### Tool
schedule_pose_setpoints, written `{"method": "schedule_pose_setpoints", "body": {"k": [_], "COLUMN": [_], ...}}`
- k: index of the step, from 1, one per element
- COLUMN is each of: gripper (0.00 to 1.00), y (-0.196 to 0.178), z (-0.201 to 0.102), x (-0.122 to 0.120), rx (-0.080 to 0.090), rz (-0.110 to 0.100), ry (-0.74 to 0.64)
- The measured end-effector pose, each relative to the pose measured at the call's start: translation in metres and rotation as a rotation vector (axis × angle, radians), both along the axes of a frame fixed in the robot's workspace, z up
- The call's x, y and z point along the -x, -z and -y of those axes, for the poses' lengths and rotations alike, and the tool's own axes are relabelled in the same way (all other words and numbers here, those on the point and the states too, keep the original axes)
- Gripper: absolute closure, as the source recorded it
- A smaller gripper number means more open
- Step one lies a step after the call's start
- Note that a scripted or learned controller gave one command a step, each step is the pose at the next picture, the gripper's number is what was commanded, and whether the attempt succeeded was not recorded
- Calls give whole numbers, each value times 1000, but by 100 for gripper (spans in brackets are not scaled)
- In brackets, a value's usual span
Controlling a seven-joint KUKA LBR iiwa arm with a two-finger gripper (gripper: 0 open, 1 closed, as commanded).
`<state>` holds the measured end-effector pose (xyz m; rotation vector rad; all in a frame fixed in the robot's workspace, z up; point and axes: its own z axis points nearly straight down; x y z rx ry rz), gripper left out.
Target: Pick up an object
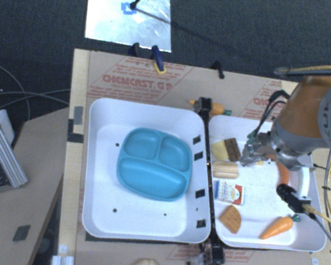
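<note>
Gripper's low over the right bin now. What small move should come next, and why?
Probably nudge the gripper left and down toward the brown block. It hangs in the right bin just beside that block and a pale yellow piece, with nothing seen in its grasp, so that block looks like the closest pick.

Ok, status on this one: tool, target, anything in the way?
Tool low in right bin, fingers unreadable. Brown block and yellow piece beside it; nothing visibly held. Carrot well apart.

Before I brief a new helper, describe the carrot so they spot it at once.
Look in the right-hand white bin, at its near right corner. The carrot lies there, tilted: orange and tapered with a small green top, more pointed than the flat tan wedge to its left.
</note>
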<state>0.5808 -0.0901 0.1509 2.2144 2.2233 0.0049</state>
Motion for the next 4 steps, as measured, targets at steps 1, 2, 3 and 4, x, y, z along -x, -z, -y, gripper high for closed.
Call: {"method": "schedule_pose_setpoints", "body": {"k": [1,2,3,4], "gripper": [100,100,100,100], "y": [-44,-75,-68,-80], "z": [0,0,-40,-89], "x": [-1,-2,19,45], "rx": [1,0,-1,-3], "rz": [2,0,-5,-5], "ry": [0,0,-3,-5]}}
